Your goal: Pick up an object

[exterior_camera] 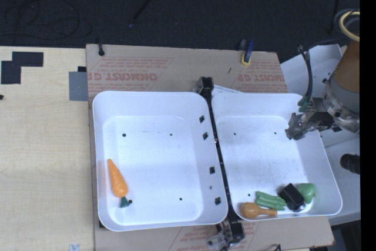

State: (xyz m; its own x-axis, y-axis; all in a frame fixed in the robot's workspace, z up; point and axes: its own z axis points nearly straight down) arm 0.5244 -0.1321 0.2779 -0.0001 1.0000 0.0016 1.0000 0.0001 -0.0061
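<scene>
I'm looking down on the tabletop (47, 144) and taking the right-hand bin (276, 126) as my landmark for everything. Nearest to me, in that bin's front corner, sits the little pile I care about: an orange-tan pear-shaped toy (257, 210) lying along the front wall, a green pod-like piece (271, 200) just behind it and touching it, a small black block (292, 196) resting against that, and a rounder green piece (307, 190) tucked beside the block toward the bin's right wall. The pear's long axis runs roughly parallel to the front wall, narrow end pointing right; the green pod lies much the same way, slightly slanted.

Across the divider from my landmark, in the left bin (147, 103), an orange carrot toy (117, 178) lies by the far-left wall, its long axis running front to back, green tip toward me.

Further back now: the hand (295, 128) hangs over the right bin's right rim, about halfway along that wall, with nothing gripped that I can make out. Whether it is spread or closed, I cannot tell; it reads as a dark blur from here.

So the relation that matters: the pile lies toward me from the hand, along the same right wall and well apart from it. The carrot is much farther, a whole bin away. My judgement is the pile is the natural target, and the crowding there could spoil a clean grasp.
</scene>
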